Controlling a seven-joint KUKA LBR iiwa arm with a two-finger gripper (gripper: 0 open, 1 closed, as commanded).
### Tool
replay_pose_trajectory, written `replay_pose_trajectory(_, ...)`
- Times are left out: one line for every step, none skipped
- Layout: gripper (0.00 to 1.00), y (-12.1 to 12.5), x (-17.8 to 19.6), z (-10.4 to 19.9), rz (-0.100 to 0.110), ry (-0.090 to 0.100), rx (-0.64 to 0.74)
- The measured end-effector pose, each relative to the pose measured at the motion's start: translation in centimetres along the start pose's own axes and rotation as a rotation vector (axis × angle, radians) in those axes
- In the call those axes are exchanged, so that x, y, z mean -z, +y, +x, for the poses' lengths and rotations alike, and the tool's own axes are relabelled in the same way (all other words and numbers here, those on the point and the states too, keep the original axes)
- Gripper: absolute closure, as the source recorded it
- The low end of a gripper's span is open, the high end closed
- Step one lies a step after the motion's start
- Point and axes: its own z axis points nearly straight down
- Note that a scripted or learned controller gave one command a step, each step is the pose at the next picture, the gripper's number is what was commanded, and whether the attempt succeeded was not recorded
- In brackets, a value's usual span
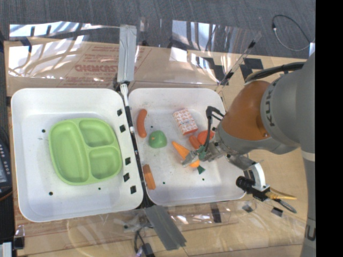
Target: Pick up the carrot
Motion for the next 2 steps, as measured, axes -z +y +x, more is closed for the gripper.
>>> replay_pose_trajectory(1.00, 3.2, 13.9, 7.8, -0.001, 0.000, -0.279)
replay_pose_trajectory(1.00, 4.1, 15.0, 5.1, 0.000, 0.000, -0.253)
